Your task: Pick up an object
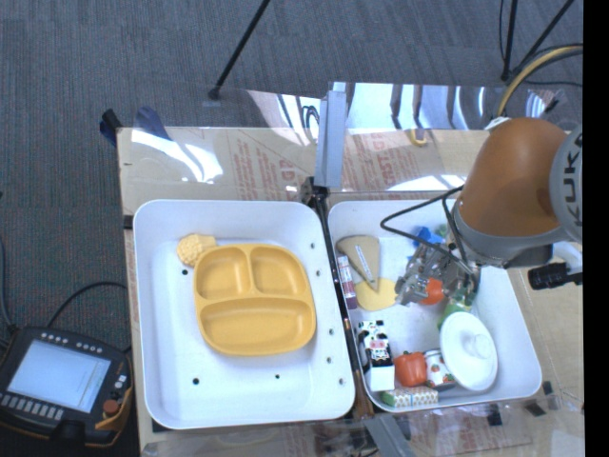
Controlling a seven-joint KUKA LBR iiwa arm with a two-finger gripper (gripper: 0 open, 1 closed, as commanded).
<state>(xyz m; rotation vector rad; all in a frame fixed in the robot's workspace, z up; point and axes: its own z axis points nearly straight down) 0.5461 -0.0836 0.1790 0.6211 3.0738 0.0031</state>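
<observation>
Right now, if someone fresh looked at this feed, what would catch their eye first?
Probably the yellow divided plate, lying flat in the middle of the left bin with a small yellow waffle-like piece at its upper left corner. Next, the arm's big orange band over the right bin, with the gripper down among clutter there, beside a white round lid.

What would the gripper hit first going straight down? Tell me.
Probably the small orange-red object right under the gripper in the right bin; depth is unclear, so contact may already exist.
</observation>
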